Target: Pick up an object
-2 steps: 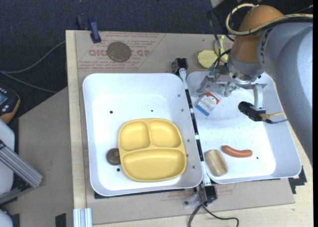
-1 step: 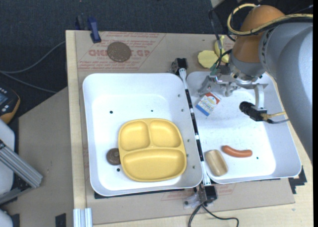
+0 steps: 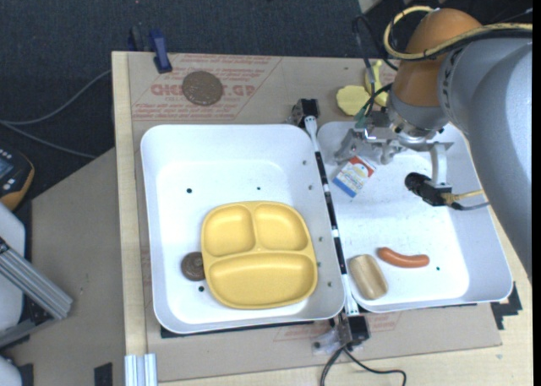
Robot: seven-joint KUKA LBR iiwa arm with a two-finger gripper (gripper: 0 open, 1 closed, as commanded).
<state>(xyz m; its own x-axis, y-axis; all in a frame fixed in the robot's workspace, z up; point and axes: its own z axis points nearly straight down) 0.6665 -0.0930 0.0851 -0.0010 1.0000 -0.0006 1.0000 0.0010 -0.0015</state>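
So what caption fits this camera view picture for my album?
Robot arm's gripper reaches over a small packet in the right bin.

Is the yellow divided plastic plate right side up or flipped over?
Right side up. The yellow divided plastic plate in the left white bin shows three recessed compartments facing the camera, with nothing in them.

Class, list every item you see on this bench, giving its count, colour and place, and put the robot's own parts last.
Bins: two, white, side by side.
Divided plate: one, yellow, left bin.
Brown disc: one, left bin, beside the plate.
Hot dog sausage: one, orange-red, right bin.
Bun: one, tan, right bin's near corner.
Small packet: one, white, blue and red, right bin, under the gripper.
Yellow object: one, behind the right bin.
Gripper: one, grey, over the right bin.
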